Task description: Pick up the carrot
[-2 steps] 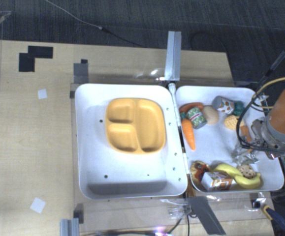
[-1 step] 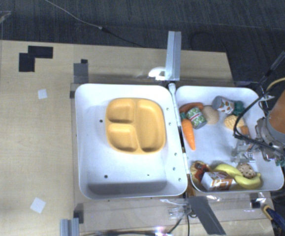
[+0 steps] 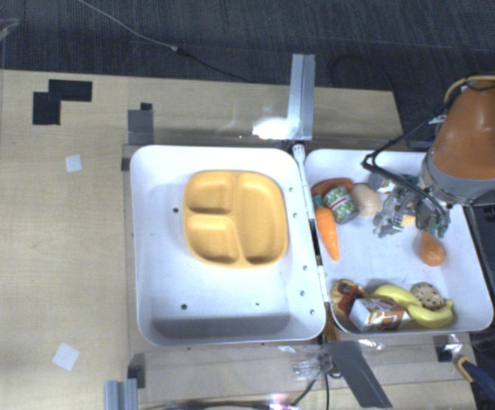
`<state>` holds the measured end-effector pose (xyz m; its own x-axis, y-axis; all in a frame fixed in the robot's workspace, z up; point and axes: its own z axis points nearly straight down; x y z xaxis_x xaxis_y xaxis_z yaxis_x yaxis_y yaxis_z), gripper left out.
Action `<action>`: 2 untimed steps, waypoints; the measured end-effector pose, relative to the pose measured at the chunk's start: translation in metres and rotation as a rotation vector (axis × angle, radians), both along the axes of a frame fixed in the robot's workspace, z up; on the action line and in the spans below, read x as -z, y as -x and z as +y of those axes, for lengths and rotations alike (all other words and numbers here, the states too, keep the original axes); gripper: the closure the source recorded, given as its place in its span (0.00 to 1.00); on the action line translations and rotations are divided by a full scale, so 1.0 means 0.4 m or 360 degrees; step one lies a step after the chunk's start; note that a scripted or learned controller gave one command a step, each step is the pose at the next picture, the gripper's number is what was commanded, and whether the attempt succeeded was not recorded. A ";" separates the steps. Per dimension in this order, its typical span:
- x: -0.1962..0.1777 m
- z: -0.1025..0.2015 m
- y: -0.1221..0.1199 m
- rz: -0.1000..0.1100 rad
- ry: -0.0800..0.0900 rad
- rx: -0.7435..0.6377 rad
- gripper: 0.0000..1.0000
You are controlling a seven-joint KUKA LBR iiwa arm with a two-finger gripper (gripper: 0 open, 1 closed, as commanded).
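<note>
Carrot (image 3: 327,233) is lying along the left wall of the right bin (image 3: 478,263), well left of my gripper (image 3: 407,212), whose finger state I cannot tell; it is looking light, stiff and smooth, so I am favouring its thick upper end

Wooden bench (image 3: 50,254) bears two white bins, left (image 3: 157,246) and right (image 3: 469,254), side by side
</note>
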<state>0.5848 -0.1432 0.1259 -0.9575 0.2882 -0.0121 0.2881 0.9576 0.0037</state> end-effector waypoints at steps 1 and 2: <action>0.088 0.152 0.093 -0.0009 -0.0002 0.0396 1.00; 0.089 0.152 0.093 -0.0010 -0.0002 0.0396 0.00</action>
<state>0.5477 -0.0823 0.0901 -0.8571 0.5148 -0.0170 0.5148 0.8573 0.0074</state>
